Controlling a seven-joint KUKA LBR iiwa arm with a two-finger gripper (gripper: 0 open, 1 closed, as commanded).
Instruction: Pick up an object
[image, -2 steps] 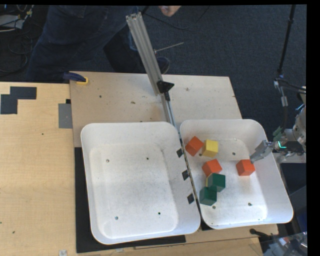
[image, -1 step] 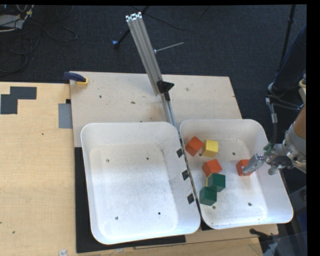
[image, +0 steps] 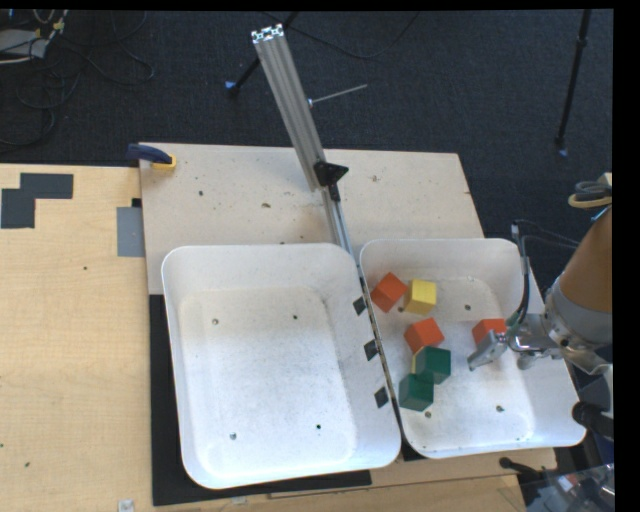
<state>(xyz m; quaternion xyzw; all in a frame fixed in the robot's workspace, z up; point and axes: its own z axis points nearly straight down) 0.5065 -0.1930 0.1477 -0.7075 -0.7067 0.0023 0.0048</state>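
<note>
Gripper (image: 487, 352) low in the right bin (image: 500, 425), right beside the orange-red block (image: 489, 329)!

How wide it stood could not be told; nothing showed between its tips. That block lay touching or just off the tip, on its far side. Further left from the block sat an orange cube (image: 424, 333), two green cubes (image: 433, 362) (image: 416, 391), then a yellow cube (image: 422, 294) and another orange one (image: 389, 291). These looked light, stiff and smooth-faced: best pinched across two flat opposite sides.
</note>
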